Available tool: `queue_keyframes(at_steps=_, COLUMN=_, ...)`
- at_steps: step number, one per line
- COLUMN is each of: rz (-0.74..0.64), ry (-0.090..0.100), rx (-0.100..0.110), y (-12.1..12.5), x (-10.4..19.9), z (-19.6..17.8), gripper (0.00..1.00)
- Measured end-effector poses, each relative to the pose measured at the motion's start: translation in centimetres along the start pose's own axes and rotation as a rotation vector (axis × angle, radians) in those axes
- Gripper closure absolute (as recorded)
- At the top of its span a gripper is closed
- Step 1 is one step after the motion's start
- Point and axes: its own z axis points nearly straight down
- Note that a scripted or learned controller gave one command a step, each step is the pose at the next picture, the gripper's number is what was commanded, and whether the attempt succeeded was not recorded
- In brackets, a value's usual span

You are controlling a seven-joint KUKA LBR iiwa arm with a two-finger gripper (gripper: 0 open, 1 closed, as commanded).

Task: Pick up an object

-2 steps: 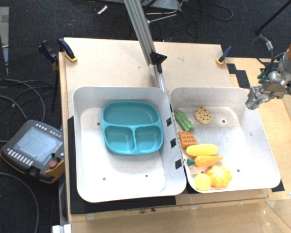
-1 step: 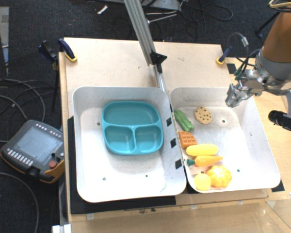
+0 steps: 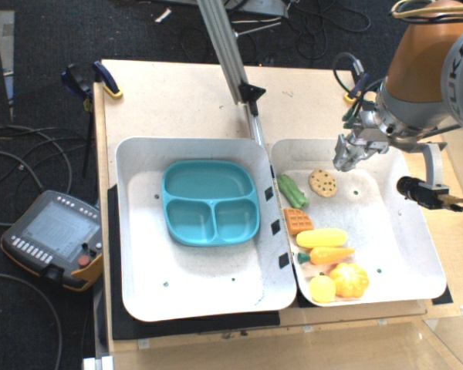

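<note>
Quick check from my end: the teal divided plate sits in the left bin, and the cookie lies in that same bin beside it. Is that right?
Not quite. The teal divided plate is in the left bin, but the cookie lies in the right bin, next to the green bean and just below the gripper. The camera view shows it.

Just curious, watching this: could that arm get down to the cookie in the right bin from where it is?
Probably yes. The gripper hangs just right of the cookie, which lies apart from the other toy food with nothing over it.

Grey arm [image 3: 417, 110] with broad orange band, dark looping cables, metallic gripper [image 3: 346, 160] below a black side module.
</note>
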Motion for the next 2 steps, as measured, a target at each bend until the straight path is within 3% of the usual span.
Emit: queue_keyframes(at_steps=2, rz=0.000, ry=0.000, rx=-0.002, y=0.4, x=10.4, z=-0.9, gripper=1.00)
